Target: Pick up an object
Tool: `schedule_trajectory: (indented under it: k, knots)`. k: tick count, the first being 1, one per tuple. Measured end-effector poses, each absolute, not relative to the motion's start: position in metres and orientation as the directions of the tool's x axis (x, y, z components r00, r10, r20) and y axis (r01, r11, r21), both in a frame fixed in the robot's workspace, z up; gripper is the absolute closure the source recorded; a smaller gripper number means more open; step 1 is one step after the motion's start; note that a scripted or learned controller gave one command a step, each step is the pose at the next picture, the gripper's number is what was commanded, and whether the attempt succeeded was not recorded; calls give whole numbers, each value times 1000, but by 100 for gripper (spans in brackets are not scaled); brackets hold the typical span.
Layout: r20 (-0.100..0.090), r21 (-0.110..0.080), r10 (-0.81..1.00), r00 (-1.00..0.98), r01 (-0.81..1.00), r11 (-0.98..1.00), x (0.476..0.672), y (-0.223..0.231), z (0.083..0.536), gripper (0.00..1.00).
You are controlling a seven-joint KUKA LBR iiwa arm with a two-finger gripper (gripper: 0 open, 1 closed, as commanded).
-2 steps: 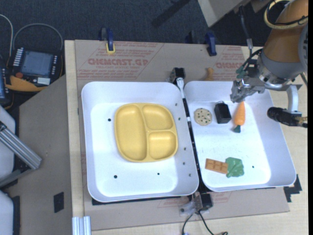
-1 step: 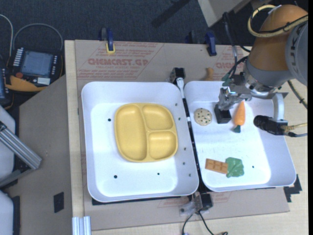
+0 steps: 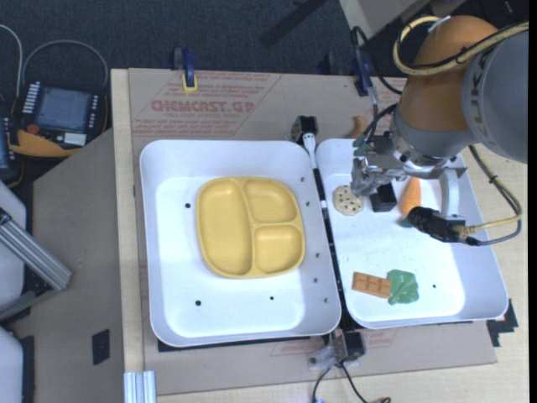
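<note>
Two shallow white plastic bins [image 3: 168, 309] [image 3: 470, 305], side by side. One yellow three-compartment plate [image 3: 250, 225]. One round speckled cookie [image 3: 345, 199], one orange carrot piece [image 3: 410, 194], one brown cracker [image 3: 370, 284], one green leafy piece [image 3: 404, 286].

Cardboard-topped bench [image 3: 226, 103] — two white bins [image 3: 159, 250] side by side.

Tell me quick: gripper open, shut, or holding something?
Gripper: cannot be told; it is low in the right bin, beside the cookie.

Robotics lab: plywood bench [image 3: 226, 99], teach pendant [image 3: 60, 117] at left, cabling, clamps.
</note>
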State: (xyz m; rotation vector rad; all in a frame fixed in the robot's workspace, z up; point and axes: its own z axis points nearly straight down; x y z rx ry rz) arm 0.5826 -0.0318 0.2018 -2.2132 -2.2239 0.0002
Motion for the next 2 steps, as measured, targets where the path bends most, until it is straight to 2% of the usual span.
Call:
schedule_trajectory:
  k: [1, 2]
  knots:
    - [3, -3, 1000, -5, 1000, 5, 569, 10, 208, 100]
    - [3, -4, 1000, -4, 1000, 4, 545, 52, 206, 100]
